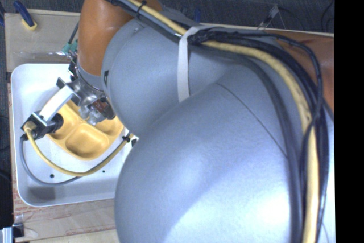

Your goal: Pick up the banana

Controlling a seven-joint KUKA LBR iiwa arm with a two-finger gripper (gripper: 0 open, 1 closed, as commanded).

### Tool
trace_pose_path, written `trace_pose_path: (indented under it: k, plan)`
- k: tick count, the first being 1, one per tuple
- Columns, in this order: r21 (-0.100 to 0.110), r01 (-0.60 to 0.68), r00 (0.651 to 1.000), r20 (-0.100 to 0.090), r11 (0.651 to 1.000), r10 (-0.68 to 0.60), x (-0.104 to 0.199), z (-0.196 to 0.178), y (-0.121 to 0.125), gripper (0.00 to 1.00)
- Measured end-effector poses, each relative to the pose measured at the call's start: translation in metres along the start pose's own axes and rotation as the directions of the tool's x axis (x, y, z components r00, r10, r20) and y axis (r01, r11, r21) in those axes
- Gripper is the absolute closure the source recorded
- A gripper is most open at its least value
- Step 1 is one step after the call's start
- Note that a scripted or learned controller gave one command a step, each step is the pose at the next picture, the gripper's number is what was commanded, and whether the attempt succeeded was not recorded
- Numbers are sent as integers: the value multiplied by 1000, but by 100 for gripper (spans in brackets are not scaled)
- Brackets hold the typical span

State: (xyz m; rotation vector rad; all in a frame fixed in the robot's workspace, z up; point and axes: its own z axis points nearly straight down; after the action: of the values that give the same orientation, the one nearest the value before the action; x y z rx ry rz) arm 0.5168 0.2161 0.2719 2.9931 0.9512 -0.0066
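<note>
From where I stand the grey arm (216,139) takes up most of the scene, swinging in from the right and bulking over the bench (62,216) so that little of what lies beneath it can be seen. Its orange band (99,14) sits up near the top left, and a bundle of black and yellow cables (250,45) runs along the arm's back, cinched by a white strap (183,65). Below the band, the gripper (88,106) hangs low over the left-hand white bin (23,79), with a white bracket ending in a black tip (41,118) jutting out toward the bin's left wall. Whether the claw is spread or pressed together I cannot tell; the wrist hides it. Just beneath it, inside the left bin, lies a yellow lump (85,139), rounded and dished; it could be the banana, though too much is covered to be sure. A thin yellow hose (57,168) loops across the bin floor around that lump. Off the bench's far left corner lies a small blue-and-yellow tool (24,14).
</note>
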Motion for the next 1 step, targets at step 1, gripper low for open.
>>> trace_pose_path:
  k: [1]
  plan:
    - [1,7,1000,1,1000,-7,0,-9,-1,100]
